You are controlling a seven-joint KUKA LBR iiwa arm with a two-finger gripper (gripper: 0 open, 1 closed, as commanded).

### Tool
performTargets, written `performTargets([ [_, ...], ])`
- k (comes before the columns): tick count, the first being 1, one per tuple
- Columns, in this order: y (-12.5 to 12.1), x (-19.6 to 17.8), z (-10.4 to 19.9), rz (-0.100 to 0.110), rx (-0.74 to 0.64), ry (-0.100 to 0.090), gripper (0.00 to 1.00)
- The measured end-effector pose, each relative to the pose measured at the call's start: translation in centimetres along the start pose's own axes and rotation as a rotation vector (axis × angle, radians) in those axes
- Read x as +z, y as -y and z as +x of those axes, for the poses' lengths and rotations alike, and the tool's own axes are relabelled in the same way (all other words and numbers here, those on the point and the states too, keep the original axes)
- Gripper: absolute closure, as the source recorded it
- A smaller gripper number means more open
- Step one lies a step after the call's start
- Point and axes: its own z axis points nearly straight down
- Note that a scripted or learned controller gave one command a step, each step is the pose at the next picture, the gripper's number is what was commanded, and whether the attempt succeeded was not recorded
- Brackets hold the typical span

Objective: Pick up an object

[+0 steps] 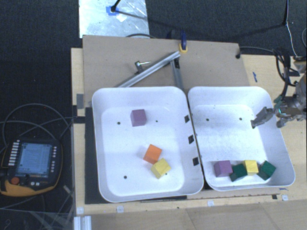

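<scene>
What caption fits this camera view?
Gripper open over the right bin, above four blocks; three blocks in the left bin.

Light was even and bright; the white bins [144,97] looked washed out, the foil sheet [112,11] at upper left glared, edges soft.

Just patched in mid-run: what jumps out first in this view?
Coloured cubes in two white bins: a purple cube, orange cube and yellow cube lie in the left bin. Four more sit in a row along the right bin's near edge. The gripper hangs open over that bin's right rim.
</scene>
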Motion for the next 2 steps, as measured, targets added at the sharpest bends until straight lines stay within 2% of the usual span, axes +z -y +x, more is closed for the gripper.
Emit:
performTargets([
  [1, 0.0, 0.0, 0.0, -0.001, 0.001, 0.000, 0.00],
  [2, 1.0, 5.0, -0.2, 0.003, 0.003, 0.000, 0.00],
])
